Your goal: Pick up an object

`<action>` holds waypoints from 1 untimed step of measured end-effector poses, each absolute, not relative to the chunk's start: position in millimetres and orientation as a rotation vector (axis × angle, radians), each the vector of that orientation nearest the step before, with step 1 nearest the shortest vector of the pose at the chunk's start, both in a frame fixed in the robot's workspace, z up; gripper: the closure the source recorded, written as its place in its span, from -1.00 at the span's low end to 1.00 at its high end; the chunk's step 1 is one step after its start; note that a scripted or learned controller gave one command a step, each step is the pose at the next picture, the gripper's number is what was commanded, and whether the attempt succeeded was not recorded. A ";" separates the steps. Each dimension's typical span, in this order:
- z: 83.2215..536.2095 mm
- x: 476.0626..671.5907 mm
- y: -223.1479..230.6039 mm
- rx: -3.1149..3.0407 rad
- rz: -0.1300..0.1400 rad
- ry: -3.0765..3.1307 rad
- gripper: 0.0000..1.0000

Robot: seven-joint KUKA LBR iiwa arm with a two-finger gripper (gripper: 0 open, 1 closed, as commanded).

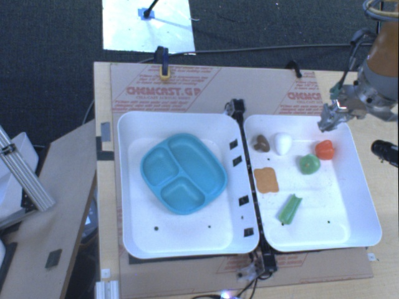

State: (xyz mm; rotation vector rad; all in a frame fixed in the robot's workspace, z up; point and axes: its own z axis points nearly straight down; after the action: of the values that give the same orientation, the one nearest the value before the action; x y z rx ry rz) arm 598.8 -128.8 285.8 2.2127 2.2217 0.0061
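- The grey arm is seen reaching in from the right, with its end effector poised over the far right corner of the right bin.
- Nothing is seen held under the end effector; whether it is released or clenched cannot be told from this slanted view.
- The candidates for the pick are all laid out in the right bin: a red piece, a round green piece, a white egg-like piece, a brown lump, a flat orange square and a long green piece.
- The red piece is judged the likeliest target, since it lies nearest to the end effector, just in front of it and lower in the bin.
- The red and round green pieces are set just beside each other, so a descent there could nudge one while the other is sought.
- The flat orange square is judged hard to grip, being so thin against the bin floor.
- The left bin is occupied by a blue divided plate, lying flat and apart from the action.
- Both bins are kept side by side on the surface, apparently so that things can be reached from one arm position.
- The pick is judged not yet made.
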 end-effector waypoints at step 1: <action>282.8 592.9 -85.2 2.213 0.002 2.230 1.00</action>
State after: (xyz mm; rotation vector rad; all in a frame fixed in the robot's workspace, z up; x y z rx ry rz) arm 592.9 -85.2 282.8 2.2127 2.2295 0.0020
